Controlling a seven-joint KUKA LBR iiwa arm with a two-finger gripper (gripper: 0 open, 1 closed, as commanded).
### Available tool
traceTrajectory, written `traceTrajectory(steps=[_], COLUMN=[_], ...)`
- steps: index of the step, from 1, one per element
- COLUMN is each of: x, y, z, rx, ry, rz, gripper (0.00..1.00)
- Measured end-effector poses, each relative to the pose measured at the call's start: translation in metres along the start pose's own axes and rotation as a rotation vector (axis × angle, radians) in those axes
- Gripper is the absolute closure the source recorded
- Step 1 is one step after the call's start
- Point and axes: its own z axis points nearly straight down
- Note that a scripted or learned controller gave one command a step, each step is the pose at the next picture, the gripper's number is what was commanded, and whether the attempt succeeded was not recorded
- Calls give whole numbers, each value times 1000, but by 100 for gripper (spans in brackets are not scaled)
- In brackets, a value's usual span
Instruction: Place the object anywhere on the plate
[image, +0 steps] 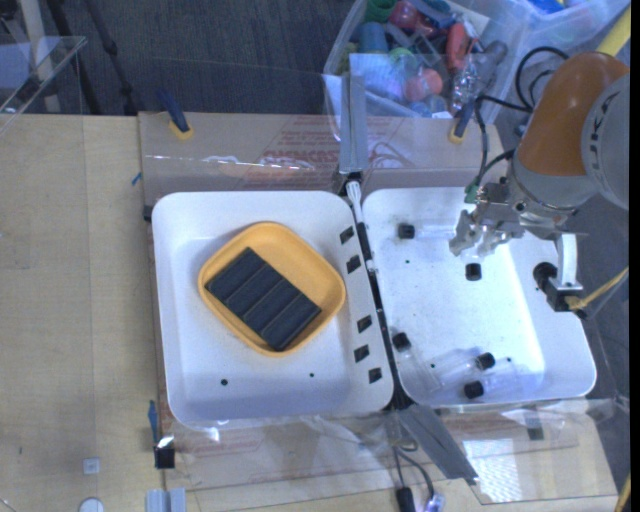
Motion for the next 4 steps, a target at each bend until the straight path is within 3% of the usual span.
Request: traceTrajectory(steps=[1,3,4], x=[29,83,126], y=[-11,5,-12], z=[-14,-14,-26], rx=[-1,-6,-2], ry=[0,-2,-1], rz=[-216,-434,-521], gripper=[100,100,100])
